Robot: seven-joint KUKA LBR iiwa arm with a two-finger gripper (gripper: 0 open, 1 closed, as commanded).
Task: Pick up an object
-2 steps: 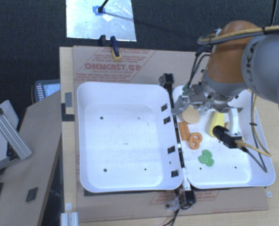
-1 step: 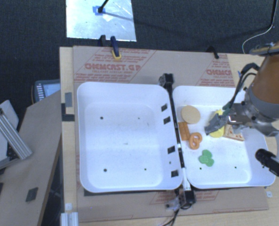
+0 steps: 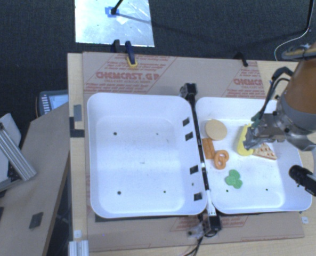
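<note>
With the end effector (image 3: 252, 141) lowered onto the yellow block (image 3: 243, 143) near the right edge of the right bin (image 3: 253, 204) on the counter (image 3: 163, 68), its finger state cannot be determined, so lifting 1 object remains outstanding.

From my remote seat, the two bins look like smooth moulded plastic: the left bin (image 3: 142, 153) and the right bin (image 3: 264, 193) both have a slightly glossy white finish. Under them I see a matt brown board (image 3: 163, 73) with red print, cardboard or fibreboard by its look. The shiny sheet (image 3: 114, 15) at the top reflects like foil or polished metal. The surrounding floor (image 3: 30, 41) reads as dark, rough, woven carpet. The arm's orange band (image 3: 309, 84) has a smooth satin sheen. The yellow block (image 3: 243, 143) appears matt, perhaps foam; the green piece (image 3: 233, 179) looks plasticky.
</note>
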